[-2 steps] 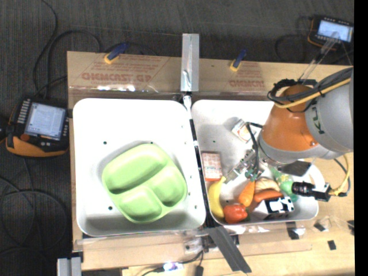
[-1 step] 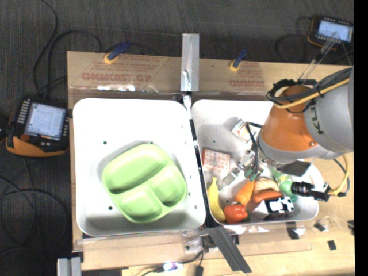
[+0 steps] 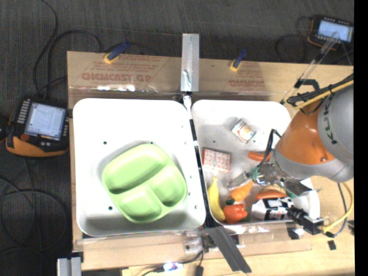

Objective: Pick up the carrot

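Bins first: I see two shallow white plastic bins side by side on the wooden counter. The left bin holds a light green divided plastic plate, sitting tilted toward the near side. The right bin is crowded. A small white and orange packet lies near its far wall, and a flat red-and-white patterned card lies near the divider. A yellow toy banana curves along the near left corner, with a red toy pepper with a green stem just beside it. The orange toy carrot lies slantwise just above the pepper, close to the middle of the near half of that bin.

My grey arm with its orange band reaches in from the right, and the hand sits low over the right bin, just beside the carrot's far end. I cannot tell whether it is open or closed. A black and white box lies under the arm.

Beyond the counter I see dark carpet, trailing cables, and a handheld control pendant on the floor to the left.
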